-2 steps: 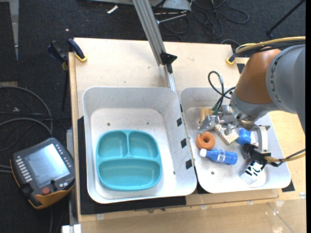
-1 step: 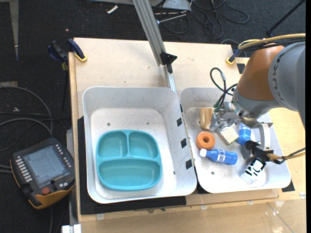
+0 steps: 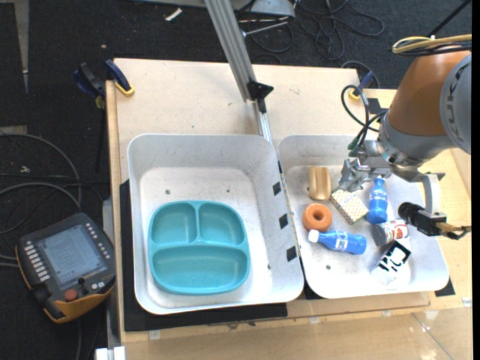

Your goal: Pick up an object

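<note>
The right bin (image 3: 427, 276) holds several small objects. A tan block (image 3: 319, 182) lies at its back left, with an orange ring (image 3: 318, 217) in front of it. A beige waffle-textured piece (image 3: 349, 205) sits beside the ring. One blue bottle (image 3: 377, 199) stands next to it and another blue bottle (image 3: 339, 241) lies on its side nearer the front. A black-and-white item (image 3: 392, 261) rests at the front right. My gripper (image 3: 358, 171) hangs low over the bin's back, just above the waffle piece and the standing bottle. Nothing is visibly held.
The left bin (image 3: 142, 163) holds a teal divided plate (image 3: 199, 246). A metal pole (image 3: 232, 40) slants over the bench behind the bins. A small red-and-white item (image 3: 397, 231) lies by the black-and-white one. A teach pendant (image 3: 64, 265) sits on the floor to the left.
</note>
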Robot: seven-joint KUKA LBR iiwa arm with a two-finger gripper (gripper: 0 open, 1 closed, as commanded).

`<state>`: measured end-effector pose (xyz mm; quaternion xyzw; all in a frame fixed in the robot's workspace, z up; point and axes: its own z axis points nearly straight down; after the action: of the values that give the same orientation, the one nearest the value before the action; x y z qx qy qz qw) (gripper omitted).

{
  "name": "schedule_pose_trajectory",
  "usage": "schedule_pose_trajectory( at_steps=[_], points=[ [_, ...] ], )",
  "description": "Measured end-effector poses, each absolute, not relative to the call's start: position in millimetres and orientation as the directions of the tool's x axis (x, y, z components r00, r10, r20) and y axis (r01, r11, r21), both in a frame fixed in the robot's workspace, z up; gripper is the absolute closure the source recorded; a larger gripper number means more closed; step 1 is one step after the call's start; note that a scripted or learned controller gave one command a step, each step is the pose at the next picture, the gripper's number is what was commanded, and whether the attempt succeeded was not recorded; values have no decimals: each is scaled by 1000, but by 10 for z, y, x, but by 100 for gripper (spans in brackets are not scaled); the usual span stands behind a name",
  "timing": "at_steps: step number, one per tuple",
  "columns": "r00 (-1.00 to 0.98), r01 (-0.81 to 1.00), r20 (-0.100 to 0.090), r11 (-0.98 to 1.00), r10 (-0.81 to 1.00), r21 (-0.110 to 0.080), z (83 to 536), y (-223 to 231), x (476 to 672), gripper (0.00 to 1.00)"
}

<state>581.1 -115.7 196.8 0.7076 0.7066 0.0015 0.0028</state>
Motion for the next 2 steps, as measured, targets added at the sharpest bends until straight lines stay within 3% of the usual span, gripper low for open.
schedule_pose_trajectory(
  at_steps=[1, 2],
  points=[
    [-4, 1000, -2, 4, 1000, 8, 2569, -1076, 5807, 100],
    [-3, 1000, -1, 3, 1000, 4, 2790, -1074, 5817, 100]
  ],
)
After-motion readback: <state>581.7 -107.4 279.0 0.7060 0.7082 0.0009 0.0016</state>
